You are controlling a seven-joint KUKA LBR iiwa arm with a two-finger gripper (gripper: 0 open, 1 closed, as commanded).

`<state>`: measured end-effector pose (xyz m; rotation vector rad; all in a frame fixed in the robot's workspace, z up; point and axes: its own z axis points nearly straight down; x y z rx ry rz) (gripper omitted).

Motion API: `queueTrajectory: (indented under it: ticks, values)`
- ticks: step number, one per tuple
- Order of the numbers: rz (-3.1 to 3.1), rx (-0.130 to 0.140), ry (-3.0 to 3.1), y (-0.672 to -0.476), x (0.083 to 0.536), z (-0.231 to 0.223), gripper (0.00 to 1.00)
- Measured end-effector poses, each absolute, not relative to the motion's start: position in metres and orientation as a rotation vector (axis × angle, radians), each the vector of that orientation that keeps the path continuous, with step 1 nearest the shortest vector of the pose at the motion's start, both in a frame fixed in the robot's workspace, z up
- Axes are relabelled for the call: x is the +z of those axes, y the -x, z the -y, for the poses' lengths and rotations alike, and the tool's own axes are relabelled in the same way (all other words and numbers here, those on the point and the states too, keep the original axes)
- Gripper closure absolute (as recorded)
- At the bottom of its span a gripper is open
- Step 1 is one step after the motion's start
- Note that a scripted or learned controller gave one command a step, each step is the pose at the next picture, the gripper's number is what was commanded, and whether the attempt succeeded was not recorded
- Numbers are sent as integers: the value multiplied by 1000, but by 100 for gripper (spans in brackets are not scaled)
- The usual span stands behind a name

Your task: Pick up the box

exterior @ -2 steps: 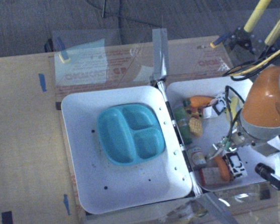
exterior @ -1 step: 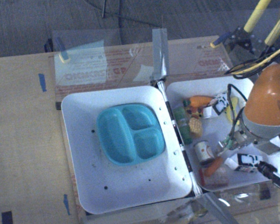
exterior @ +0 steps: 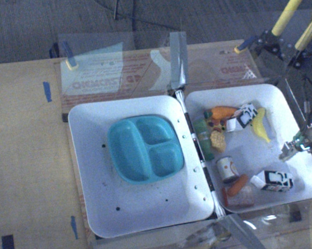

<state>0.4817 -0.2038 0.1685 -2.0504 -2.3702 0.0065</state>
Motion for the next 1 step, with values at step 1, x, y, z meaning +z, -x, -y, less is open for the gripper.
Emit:
queueTrajectory:
  ticks: [1]
  values:
    - [2295, 0, 2149, -514, 244, 220, 100]
